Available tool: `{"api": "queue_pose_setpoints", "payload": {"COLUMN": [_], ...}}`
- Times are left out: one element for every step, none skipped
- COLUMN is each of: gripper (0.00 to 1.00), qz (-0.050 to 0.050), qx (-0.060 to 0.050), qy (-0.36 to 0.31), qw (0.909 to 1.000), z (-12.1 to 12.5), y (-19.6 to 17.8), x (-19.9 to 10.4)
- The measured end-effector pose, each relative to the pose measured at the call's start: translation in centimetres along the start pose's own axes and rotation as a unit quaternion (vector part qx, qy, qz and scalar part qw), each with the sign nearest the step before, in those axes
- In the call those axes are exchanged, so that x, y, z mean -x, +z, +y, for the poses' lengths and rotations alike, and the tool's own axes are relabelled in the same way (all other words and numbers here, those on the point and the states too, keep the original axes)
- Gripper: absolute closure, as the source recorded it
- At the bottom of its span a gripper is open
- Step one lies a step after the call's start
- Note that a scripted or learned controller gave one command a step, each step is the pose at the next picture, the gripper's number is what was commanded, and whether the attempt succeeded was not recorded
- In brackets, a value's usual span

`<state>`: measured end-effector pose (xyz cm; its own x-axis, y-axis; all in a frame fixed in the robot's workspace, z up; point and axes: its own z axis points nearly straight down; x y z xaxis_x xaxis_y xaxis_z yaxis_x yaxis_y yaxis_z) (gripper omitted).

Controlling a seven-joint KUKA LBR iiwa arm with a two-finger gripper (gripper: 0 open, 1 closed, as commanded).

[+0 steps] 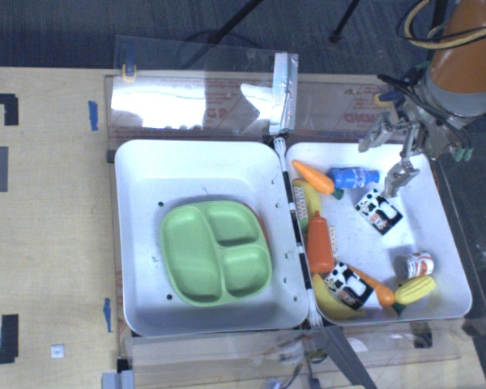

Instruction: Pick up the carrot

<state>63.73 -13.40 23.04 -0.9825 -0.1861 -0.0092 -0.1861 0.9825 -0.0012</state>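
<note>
An orange carrot (pixel 314 177) with a green stem end lies near the far-left corner of the right bin (pixel 447 217), right beside a blue bottle (pixel 353 177). A second, smaller carrot (pixel 375 287) rests near the front of that bin, against a cow-patterned carton (pixel 346 285). My gripper (pixel 387 157) hangs over the bin's far right part, to the right of the blue bottle. Its fingers (pixel 399 175) are spread apart with nothing between them.
The right bin also holds an orange bottle (pixel 319 245), another cow-patterned carton (pixel 378 211), a small can (pixel 419 263), a banana (pixel 330 305) and a yellow piece (pixel 414 290). A green divided plate (pixel 217 252) sits in the left bin (pixel 146 177).
</note>
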Motion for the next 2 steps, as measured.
{"api": "queue_pose_setpoints", "payload": {"gripper": [0.00, 0.00], "qz": [0.002, 0.002], "qx": [0.002, 0.002], "qy": [-0.252, -0.252], "qw": [0.9676, 0.9677], "z": [2.39, 2.36], "y": [5.89, 5.89], "x": [-0.19, -0.20]}}
